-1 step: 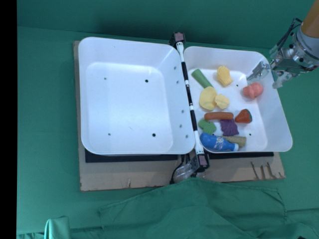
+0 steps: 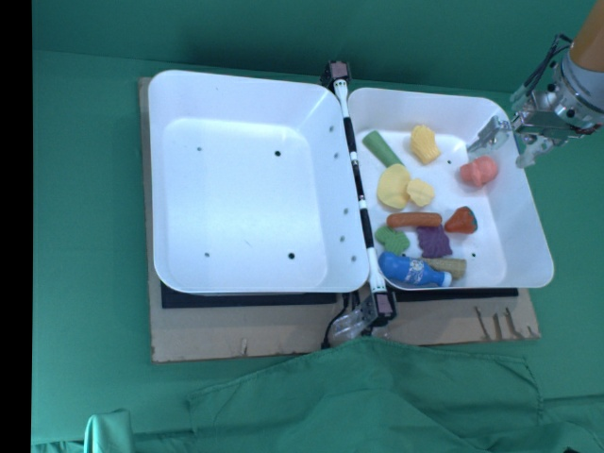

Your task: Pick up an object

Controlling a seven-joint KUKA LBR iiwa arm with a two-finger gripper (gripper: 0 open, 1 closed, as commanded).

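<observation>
The gripper [image 2: 507, 143] is seen open and empty, its fingers spread above the far right rim of the right bin [image 2: 534, 253]. At its seven o'clock, just beside it, a pink toy [image 2: 479, 171] lies on the bin floor. Further out, at nine o'clock, a yellow corn cob [image 2: 425, 143] and a green cucumber [image 2: 382, 147] are found.

green cloth [image 2: 85, 253] over bench | cardboard sheet [image 2: 434, 324] beneath | rumpled green fabric [image 2: 377, 399] in front

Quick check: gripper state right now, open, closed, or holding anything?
Two-finger gripper: open, holding nothing, poised above the right white bin's far right corner, near the pink-red toy.
</observation>
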